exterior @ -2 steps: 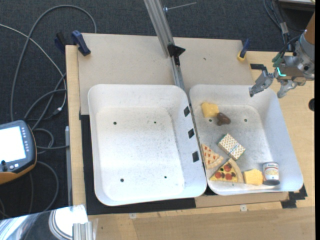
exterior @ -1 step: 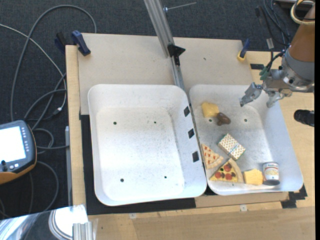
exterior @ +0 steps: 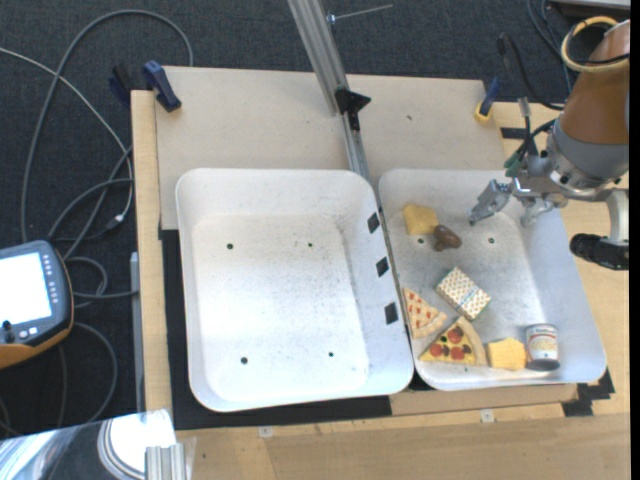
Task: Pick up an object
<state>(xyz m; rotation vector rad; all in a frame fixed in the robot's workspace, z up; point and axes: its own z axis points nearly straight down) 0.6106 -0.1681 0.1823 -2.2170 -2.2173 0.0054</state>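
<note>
My gripper (exterior: 508, 208) hangs over the back part of the right bin (exterior: 570, 278), its fingers (exterior: 487, 205) spread open with nothing between them. Just left of it lie a yellow block (exterior: 420, 218) and a small brown piece (exterior: 446, 236), which touch each other. Nearer the front are a dotted cracker-like square (exterior: 463, 292), a small pizza slice (exterior: 423, 313), a larger pizza slice (exterior: 455, 344), a yellow cheese wedge (exterior: 507, 353) and a small can (exterior: 542, 344).
The left bin (exterior: 200, 208) stands beside the right one, with black clips (exterior: 383, 266) along their shared edge. A metal pole (exterior: 320, 38) slants up from the bench's back. Blue clamps (exterior: 160, 83) sit at the back corners.
</note>
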